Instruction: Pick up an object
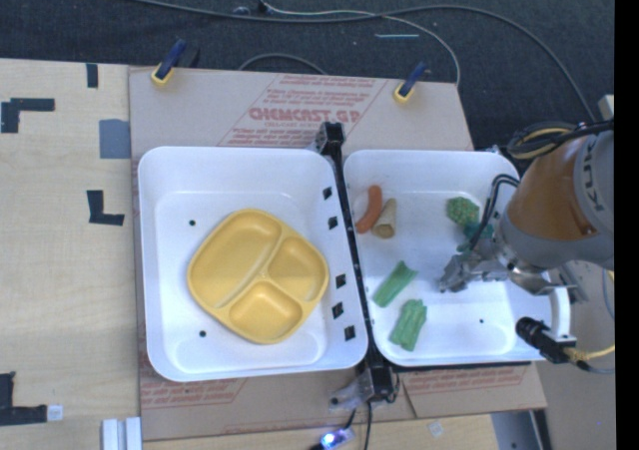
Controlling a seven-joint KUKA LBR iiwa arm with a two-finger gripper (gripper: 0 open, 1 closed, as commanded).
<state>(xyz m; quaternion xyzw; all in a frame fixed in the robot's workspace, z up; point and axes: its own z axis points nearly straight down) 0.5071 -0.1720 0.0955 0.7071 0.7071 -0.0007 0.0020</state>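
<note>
The right bin [479,343] holds an orange carrot-like piece [370,209] and a tan piece [385,220] at its back left. A green broccoli-like piece [463,211] lies near the back right. Two green pieces lie towards the front: one long [393,283], one ridged [408,324]. My gripper [455,276] hangs low over the bin's floor right of the long green piece and below the broccoli piece. No object shows between its fingers.
The left bin [160,238] holds a yellow divided plate [259,274]. A black divider with clips [344,258] runs between the bins. The arm's orange band and grey wrist [554,209] overhang the right bin's right rim. Cables cross the dark floor behind.
</note>
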